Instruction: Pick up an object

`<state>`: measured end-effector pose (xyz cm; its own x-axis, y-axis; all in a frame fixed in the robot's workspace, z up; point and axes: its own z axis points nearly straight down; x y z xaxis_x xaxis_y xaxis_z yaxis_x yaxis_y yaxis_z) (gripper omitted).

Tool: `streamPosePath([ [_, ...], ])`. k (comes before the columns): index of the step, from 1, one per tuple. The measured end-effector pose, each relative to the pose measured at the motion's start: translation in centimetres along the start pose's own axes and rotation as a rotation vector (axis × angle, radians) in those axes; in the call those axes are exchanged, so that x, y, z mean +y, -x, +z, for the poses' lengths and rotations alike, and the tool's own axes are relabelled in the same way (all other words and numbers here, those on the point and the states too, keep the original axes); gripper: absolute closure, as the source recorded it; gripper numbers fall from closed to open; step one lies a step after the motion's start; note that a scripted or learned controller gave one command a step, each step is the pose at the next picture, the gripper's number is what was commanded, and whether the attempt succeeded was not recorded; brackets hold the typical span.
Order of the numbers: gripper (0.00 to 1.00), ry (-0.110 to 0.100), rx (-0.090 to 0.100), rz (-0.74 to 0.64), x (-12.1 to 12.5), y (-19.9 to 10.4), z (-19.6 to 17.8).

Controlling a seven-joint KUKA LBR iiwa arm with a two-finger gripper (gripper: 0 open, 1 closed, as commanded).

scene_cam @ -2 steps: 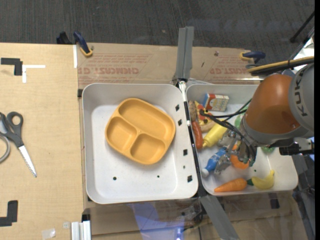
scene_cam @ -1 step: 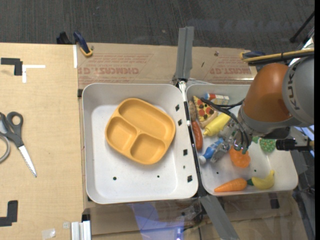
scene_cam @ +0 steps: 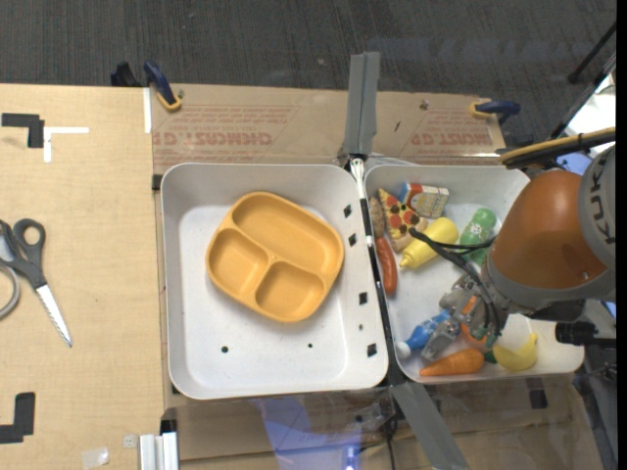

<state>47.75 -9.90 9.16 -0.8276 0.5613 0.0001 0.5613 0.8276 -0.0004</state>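
Lying at the front of the right bin, the carrot pointed its long axis left to right, just below and slightly left of the tool. The tool hung low among the toys, near a blue bottle; whether it was released or clenched could not be told. A banana lay right of the carrot.

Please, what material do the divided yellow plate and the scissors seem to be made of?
Divided yellow plate: probably plastic, matte; uniform color, soft molded rims, no glare. Scissors: likely metal blades, grey and faintly shiny, with dark handles that look like plastic, though this is too small to confirm.
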Motion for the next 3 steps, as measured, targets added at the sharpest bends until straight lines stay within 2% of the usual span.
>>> streamPosePath([
  [1,1.00,0.001,-0.002,-0.002,0.0,0.1,-0.9],
  [2,1.00,0.001,-0.001,-0.007,2.4,3.5,-3.3],
  [3,0.00,0.001,-0.001,-0.007,2.4,3.5,-3.3],
])
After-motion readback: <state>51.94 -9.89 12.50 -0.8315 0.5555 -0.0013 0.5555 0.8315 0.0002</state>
